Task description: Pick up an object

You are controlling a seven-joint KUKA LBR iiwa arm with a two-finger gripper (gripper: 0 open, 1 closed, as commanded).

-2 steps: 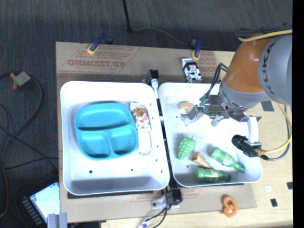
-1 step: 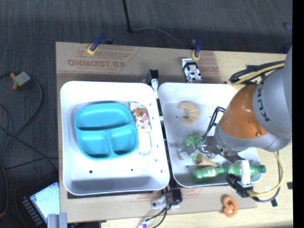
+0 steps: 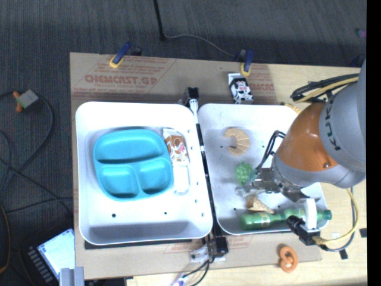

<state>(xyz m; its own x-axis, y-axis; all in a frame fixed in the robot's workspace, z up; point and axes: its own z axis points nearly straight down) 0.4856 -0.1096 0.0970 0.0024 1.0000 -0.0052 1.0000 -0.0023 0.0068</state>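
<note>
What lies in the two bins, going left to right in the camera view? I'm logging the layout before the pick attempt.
Blue divided tray → clear packet with brown contents → green leafy piece → green bottle along the right bin's near wall. The tan crescent piece lies farther back, above the leafy piece, so its place in the order is unclear.

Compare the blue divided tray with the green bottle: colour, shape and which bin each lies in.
The blue divided tray is light blue; the green bottle is green with a paler cap end. The tray is broad, flat and split into three compartments; the bottle is slim and long, lying on its side. The tray fills much of the left bin; the bottle lies along the right bin's near edge.
</note>
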